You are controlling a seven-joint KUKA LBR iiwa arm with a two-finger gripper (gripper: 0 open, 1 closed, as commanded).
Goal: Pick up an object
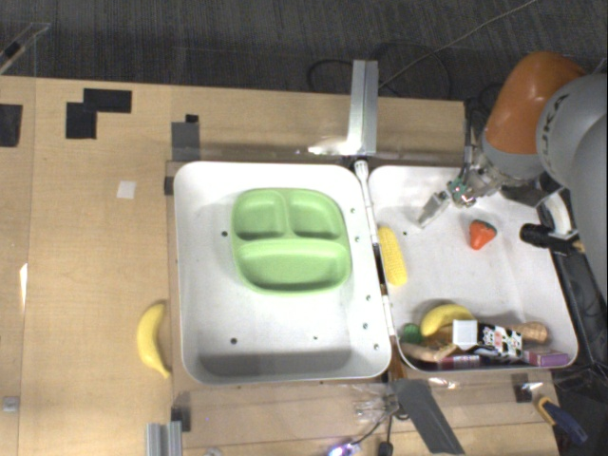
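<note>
My gripper (pixel 432 209) hangs over the right bin (pixel 532 283); whether it's clenched I cannot tell. The strawberry (pixel 482 235) sits just beside it, loose. Approaching off-centre, I might knock it toward the far corn (pixel 392 256)

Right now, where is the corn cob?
In the camera view, the corn cob lies lengthwise along the left wall of the right bin, beside the divider, above the banana in that bin's bottom clutter.
</note>
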